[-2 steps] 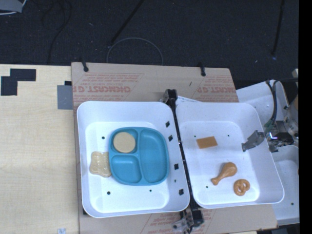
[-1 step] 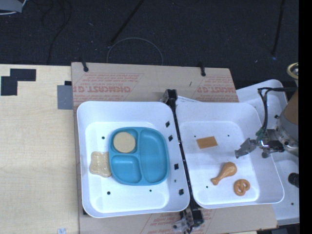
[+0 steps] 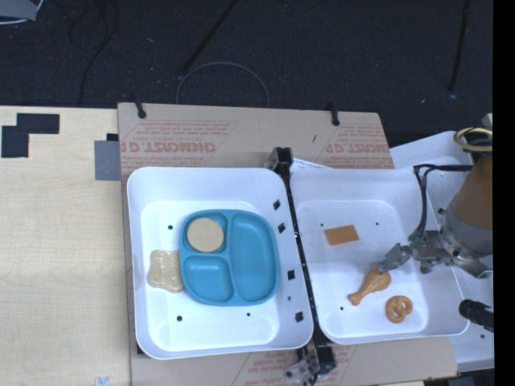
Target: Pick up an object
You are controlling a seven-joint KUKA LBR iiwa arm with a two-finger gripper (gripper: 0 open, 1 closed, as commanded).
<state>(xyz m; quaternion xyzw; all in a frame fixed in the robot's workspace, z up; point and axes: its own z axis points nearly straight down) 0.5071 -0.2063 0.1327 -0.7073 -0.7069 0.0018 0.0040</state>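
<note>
— While the arm (image 3: 475,215) is reaching into the right bin (image 3: 362,191) from the right in the camera view, what is worrying you?

— The gripper (image 3: 394,257) is hanging right at the thick end of the drumstick (image 3: 370,285), which is lying on a slant on the bin floor. If the fingers are closing on that rounded end off-centre, the piece is likely to be squirting out sideways or just pivoting on the smooth plastic.

— Anything nearby getting in the way?

— The pretzel (image 3: 398,308) is sitting just beside the drumstick's lower side, so a nudge could be pushing one into the other. The flat brown slice (image 3: 341,235) is lying apart, nearer the bin's middle.

— And the fingers themselves?

— They are looking slightly parted, with the tips at or just above the drumstick's top end. Nothing is sitting between them, so I am judging it as holding nothing yet; whether it is touching is too fine to tell.

— The left bin (image 3: 161,191)?

— It is carrying a blue tray (image 3: 245,260) with a round cracker (image 3: 204,234) in one compartment, and a pale biscuit (image 3: 166,270) is resting against the tray's left edge.
</note>
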